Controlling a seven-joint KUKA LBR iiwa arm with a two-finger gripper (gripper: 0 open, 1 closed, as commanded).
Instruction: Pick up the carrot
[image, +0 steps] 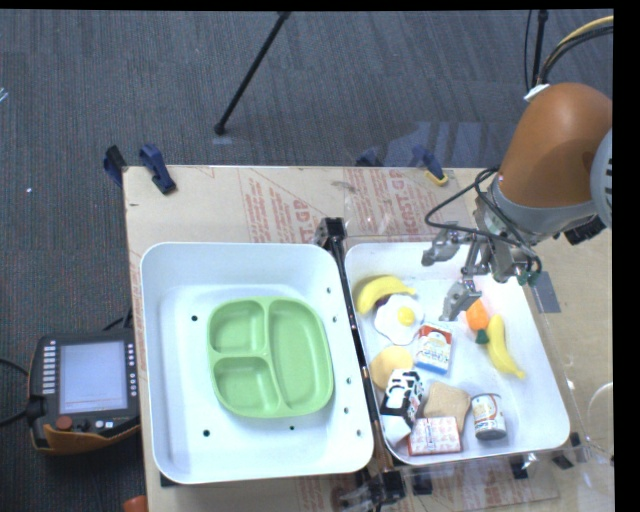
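Note:
The carrot (478, 314) is a small orange piece with a green end, lying in the right bin (555, 400) near its upper right part. It rests against the top of a yellow banana (504, 349). My gripper (468, 293) hangs under the orange-banded wrist, just above and to the left of the carrot, close to it. I see nothing held in it.
The right bin also holds a second banana (376, 290), a fried egg (398, 318), a small carton (434, 350), a can (488, 416), bread (447, 402) and other packets. The left bin (170, 290) holds a green divided plate (270, 357). A pendant (88, 385) lies at the left.

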